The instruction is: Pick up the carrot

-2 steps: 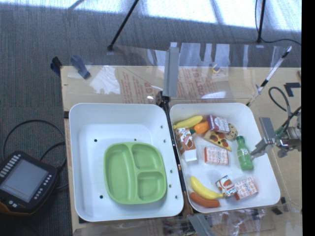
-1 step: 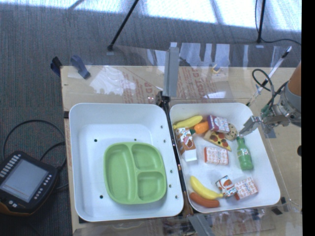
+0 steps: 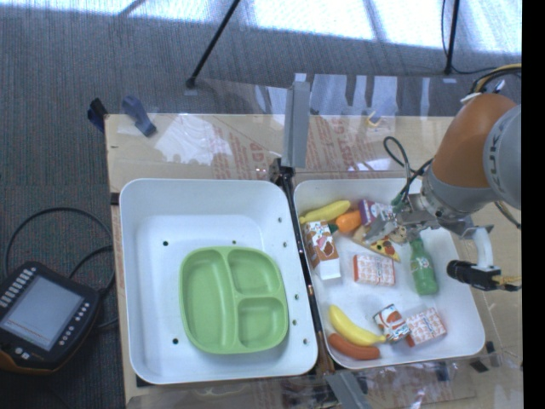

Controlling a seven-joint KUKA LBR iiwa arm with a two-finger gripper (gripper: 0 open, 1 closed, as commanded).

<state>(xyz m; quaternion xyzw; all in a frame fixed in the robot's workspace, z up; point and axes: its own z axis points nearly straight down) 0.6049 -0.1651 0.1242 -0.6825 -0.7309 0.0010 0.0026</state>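
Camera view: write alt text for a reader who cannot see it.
The gripper hovers over the right bin, beside an orange carrot lying among a banana, cartons and a green bottle. The left bin holds a green divided plate.

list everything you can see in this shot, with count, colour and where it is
white bins: 2, white, side by side on the bench
divided plate: 1, green, in the left bin
carrot: 1, orange, upper part of the right bin, beside the upper banana
bananas: 2, yellow, one at the right bin's upper left, one near its lower edge
bottle: 1, green, right side of the right bin
small cartons: several, red and white, scattered across the right bin
sausage-like item: 1, orange-red, lower edge of the right bin
handheld pendant: 1, dark with a grey screen, on the floor at left
arm: 1, grey and orange, reaching in from the right
claw: 1, dark, over the right bin's upper part, right of the carrot
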